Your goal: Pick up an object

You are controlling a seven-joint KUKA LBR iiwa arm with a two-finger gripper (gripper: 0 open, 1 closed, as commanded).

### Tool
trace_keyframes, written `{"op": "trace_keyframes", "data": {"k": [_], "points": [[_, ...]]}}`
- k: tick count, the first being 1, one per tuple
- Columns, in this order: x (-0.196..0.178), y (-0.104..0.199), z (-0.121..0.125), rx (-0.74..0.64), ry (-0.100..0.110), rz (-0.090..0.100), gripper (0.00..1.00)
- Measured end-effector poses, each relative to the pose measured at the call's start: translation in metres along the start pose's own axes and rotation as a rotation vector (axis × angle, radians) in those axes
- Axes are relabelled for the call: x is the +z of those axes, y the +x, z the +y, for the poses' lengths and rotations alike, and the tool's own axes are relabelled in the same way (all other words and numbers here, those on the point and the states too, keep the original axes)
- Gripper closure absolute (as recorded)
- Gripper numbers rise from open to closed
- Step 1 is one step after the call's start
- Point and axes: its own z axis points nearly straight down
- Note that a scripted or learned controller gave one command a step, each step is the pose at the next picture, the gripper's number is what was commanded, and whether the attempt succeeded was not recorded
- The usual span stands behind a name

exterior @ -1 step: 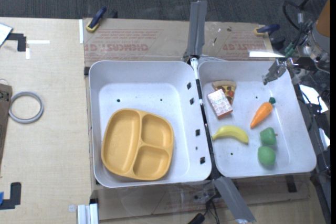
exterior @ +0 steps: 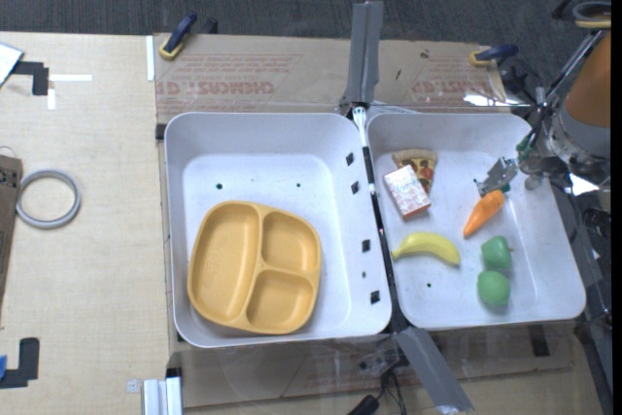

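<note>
**Orange toy carrot under the gripper in the right bin**

The orange plastic toy carrot lies in the right-hand shallow white bin, toward its right side, with the thick end up and to the right and the tip pointing down-left. The two-finger gripper sits at the carrot's thick end, touching or nearly so; whether its fingers are spread or closed I cannot tell, and nothing shows the carrot held.

It looks light, hard and smooth, so it could slip or roll out of a pinch. The tapered body would likely squeeze away toward the tip; a hold across the thicker upper half seems safest.

The bin floor is flat, smooth white plastic, so little would stop sliding. Just beside the tip, below and to the right, are two green round toy fruits, and a yellow toy banana lies to the left. Farther left are a small red and white box and a toy pizza slice. There is free floor around the carrot's upper half. The left bin holds a yellow divided plate.
</note>
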Motion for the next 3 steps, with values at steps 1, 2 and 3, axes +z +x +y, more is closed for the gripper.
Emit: {"op": "trace_keyframes", "data": {"k": [1,2,3], "points": [[0.036,0.035,-0.001,-0.087,-0.001,-0.001,0.00],[0.027,0.034,0.000,-0.084,-0.003,-0.002,1.00],[-0.079,0.058,-0.002,0.072,-0.001,-0.003,1.00]]}}
